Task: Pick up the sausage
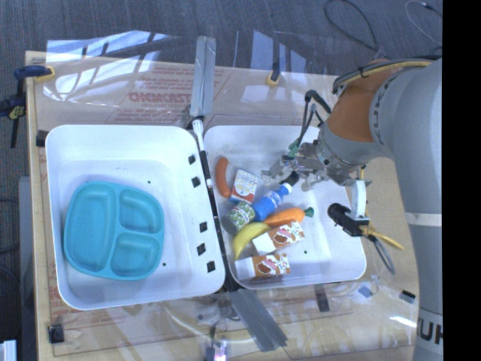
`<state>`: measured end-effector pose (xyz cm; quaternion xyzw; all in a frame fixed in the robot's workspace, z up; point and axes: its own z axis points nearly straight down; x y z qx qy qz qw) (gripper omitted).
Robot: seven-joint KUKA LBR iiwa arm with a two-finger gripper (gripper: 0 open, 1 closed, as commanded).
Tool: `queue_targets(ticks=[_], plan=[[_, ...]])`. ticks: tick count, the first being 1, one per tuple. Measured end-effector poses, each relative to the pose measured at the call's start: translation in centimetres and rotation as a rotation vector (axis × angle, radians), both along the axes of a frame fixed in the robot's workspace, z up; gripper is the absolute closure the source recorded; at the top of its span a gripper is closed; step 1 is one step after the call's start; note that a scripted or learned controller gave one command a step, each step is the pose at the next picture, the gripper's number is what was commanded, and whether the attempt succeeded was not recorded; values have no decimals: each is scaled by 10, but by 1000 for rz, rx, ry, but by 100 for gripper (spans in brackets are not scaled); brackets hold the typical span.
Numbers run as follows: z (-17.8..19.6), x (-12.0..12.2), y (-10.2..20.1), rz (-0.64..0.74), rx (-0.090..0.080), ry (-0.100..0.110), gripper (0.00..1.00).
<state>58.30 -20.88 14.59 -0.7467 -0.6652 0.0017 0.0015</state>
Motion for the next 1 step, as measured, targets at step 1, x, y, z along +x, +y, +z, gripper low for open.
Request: queue_targets(ticks=[1], plan=[[50,39,23,87,1,-3,0]])
